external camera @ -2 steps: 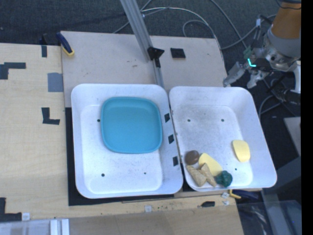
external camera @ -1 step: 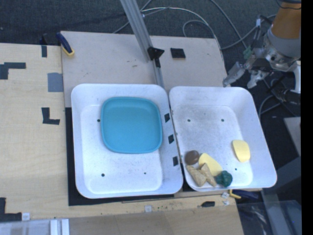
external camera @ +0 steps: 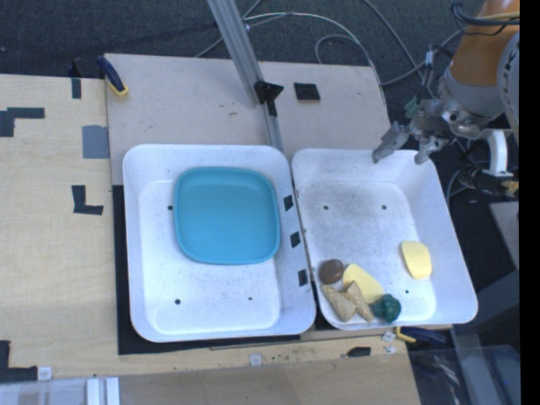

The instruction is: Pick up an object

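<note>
Hand (external camera: 403, 146) hangs spread open and empty over the right bin's (external camera: 354, 201) far rim, probably parked high for clearance, while the pickable bits like the yellow piece (external camera: 416, 259) sit near its front edge.

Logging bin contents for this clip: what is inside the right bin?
The right bin holds a pale yellow piece lying apart, and a cluster at its near edge: brown lump, yellow piece, tan pieces, dark green item. Anything beneath that overlapping cluster is covered.
</note>
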